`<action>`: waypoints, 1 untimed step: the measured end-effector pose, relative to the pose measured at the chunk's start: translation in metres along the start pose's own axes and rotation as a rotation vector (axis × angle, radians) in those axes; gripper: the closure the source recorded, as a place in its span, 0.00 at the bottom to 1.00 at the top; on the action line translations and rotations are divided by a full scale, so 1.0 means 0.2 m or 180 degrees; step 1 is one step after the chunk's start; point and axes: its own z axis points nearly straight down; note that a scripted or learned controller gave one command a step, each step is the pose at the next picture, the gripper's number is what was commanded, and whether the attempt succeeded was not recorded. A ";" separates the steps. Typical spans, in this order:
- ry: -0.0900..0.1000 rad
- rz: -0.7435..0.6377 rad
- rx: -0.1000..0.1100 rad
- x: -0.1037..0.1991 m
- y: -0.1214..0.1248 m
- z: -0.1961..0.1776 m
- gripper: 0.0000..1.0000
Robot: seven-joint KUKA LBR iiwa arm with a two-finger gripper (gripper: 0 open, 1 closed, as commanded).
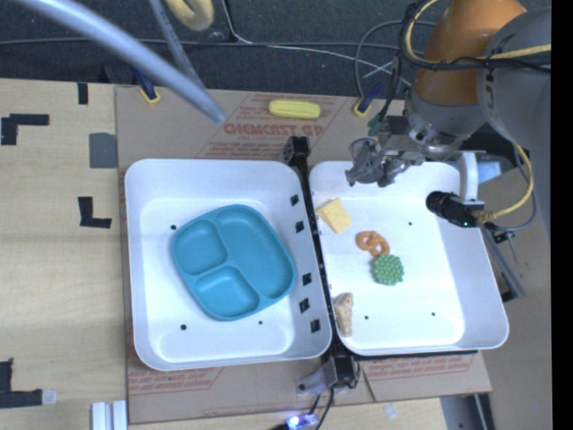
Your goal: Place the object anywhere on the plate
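A blue plate [233, 260] with three compartments lies in the left bin [148, 240]. The right bin [448, 303] holds a yellow cheese-like wedge [334, 214], a brown pretzel [371, 241], a green broccoli-like piece [388, 269] and a tan piece [343, 309] near its left wall. My gripper [372, 168] hangs over the back left corner of the right bin, above and to the right of the yellow wedge. I see nothing between its fingers.
A yellow banana-shaped thing [294, 108] lies on the cardboard behind the bins. Cables loop around the arm's wrist [466, 43] at the back right. A black divider strip [304, 231] runs between the two bins.
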 end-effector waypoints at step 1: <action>-0.0001 0.0000 0.0003 0.21 -0.10 0.02 1.00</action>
